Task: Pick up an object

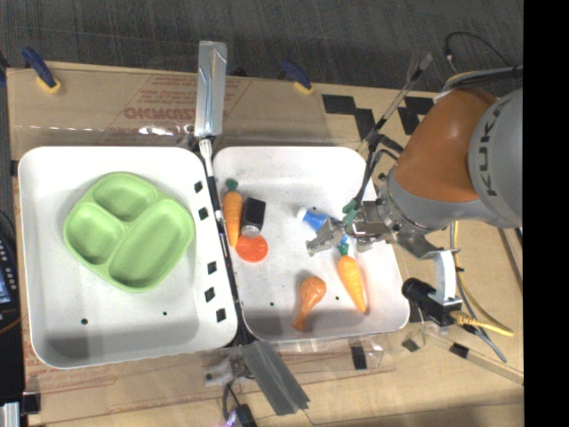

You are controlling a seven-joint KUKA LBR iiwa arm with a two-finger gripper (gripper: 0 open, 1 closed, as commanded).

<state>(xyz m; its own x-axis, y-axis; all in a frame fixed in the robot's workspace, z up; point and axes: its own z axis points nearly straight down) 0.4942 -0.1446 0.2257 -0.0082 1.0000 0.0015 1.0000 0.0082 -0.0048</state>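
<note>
Two white bins sit side by side on the surface. Over the right bin (293, 163), the end effector (331, 238) hovers above a carrot (353, 280), near a blue piece (313, 218); whether it grips anything I cannot tell. A green plate (130, 230) lies in the left bin (44, 185).

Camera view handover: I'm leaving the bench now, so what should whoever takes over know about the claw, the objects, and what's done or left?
Claw: low over the right bin, nothing visibly held.
Right bin: carrot just below the claw, blue piece beside it, orange drumstick-shaped toy, second carrot by the left wall, black block, orange round item.
Left bin: green divided plate.
Done: approach. Left: grasp and lift.
</note>
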